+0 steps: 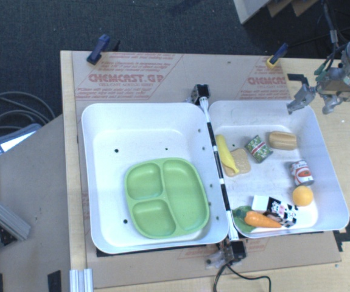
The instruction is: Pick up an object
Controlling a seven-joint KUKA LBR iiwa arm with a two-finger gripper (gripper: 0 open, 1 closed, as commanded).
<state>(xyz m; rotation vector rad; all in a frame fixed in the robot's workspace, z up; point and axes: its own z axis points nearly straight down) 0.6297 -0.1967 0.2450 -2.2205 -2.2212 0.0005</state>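
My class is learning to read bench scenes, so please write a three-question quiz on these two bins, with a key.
1. True or false: the green three-compartment plastic tray lies in the left white bin.
2. Which lies nearest the yellow toy banana? A) tan cracker-like slab B) round orange ball C) red-and-white can
3. Fill in: the orange toy carrot lies in the ___ white bin.

Key: 1 true; 2 A; 3 right.

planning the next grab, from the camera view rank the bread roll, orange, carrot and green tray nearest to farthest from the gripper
1. Bread roll, upper part of the right bin, just below the gripper.
2. Orange, lower right of that bin.
3. Carrot, bottom edge of the right bin.
4. Green tray, over in the left bin.
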